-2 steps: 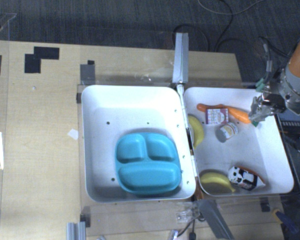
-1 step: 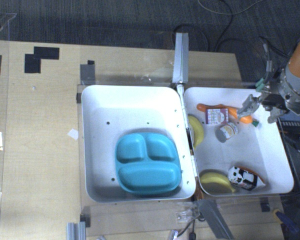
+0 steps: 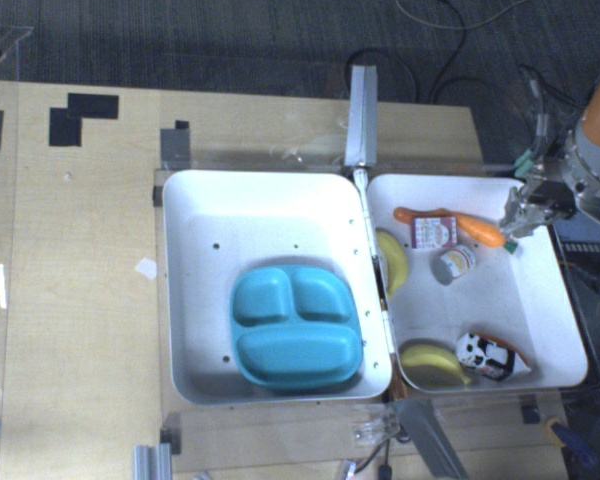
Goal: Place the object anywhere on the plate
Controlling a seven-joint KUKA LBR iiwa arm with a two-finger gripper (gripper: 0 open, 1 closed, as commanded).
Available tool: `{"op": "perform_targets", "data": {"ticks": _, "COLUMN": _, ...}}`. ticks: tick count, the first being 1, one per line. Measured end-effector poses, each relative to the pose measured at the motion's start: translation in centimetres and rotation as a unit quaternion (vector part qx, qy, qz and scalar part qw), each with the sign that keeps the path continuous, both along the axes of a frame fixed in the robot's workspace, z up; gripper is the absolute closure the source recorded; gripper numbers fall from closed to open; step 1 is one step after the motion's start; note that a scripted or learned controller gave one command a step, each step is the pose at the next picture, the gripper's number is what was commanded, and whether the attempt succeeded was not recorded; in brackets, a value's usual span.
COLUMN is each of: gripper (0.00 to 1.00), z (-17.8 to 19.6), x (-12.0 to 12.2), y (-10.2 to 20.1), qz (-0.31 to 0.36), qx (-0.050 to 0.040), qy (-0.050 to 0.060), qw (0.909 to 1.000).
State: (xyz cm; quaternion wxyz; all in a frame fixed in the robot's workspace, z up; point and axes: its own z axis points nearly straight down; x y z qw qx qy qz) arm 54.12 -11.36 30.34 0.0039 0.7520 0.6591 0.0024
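My gripper (image 3: 520, 218) hangs over the right bin's (image 3: 570, 318) far right rim, just beside the carrot (image 3: 460, 225); I cannot tell how it stands, and nothing shows in it. The carrot lies in that bin. The blue plate (image 3: 295, 326), with 3 compartments, sits in the left bin (image 3: 195, 268).

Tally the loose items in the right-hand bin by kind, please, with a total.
Yellow bananas: 2, one by the divider, one at the near edge
Orange carrot: 1
Small red and white carton: 1
Small grey can on its side: 1
Black and white toy: 1
Total: 6
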Motion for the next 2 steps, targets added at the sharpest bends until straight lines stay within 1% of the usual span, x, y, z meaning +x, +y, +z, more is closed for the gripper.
{"op": "perform_targets", "data": {"ticks": 1, "gripper": 1.0, "z": -7.95, "x": 0.31, "y": 7.64, "qz": 0.099, "qx": 0.0008, "qy": 0.003, "qw": 0.9951}}
{"op": "perform_targets", "data": {"ticks": 2, "gripper": 0.0, "z": -7.94, "x": 0.31, "y": 7.62, "qz": 0.099, "qx": 0.0009, "qy": 0.003, "qw": 0.9951}}
